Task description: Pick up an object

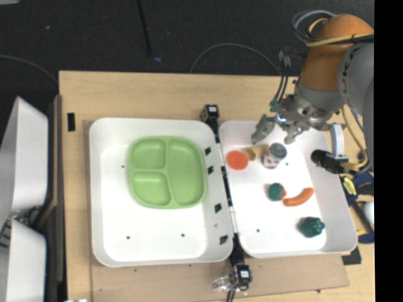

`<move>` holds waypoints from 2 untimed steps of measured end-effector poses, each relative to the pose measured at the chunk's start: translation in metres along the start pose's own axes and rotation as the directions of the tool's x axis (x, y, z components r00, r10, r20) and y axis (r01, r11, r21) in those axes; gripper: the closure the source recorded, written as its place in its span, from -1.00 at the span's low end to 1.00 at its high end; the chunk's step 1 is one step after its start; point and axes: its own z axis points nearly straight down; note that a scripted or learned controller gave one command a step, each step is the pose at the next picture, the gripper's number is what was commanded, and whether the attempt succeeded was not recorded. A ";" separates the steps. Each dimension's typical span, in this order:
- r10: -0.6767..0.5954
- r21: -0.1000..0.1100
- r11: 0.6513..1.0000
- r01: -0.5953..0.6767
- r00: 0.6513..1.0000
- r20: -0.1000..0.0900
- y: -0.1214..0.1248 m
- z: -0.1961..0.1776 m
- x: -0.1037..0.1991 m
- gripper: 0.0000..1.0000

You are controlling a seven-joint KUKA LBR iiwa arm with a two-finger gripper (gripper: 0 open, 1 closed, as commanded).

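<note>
You see the gripper (278,133) hanging over the far part of the right bin (327,231), its two grey fingers (261,131) spread apart with nothing between them. Just below the fingertips stands a small can (274,155) with a dark top, upright. Beside it on the left lies a small tan piece (251,154), and next to that an orange round object (237,160) near the bin's left wall. Nearer you lie a small green object (276,192) touching an orange sausage-shaped one (298,197), and a dark green lump (311,226) sits toward the near right corner. The left bin (107,231) holds a light green divided plate (168,172). Both bins rest on a pale wooden bench (138,93) over a dark floor (94,24) crossed by thin cables.
</note>
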 end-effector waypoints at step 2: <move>-0.001 -0.010 1.000 0.002 1.000 0.003 0.000 0.034 0.001 -1.00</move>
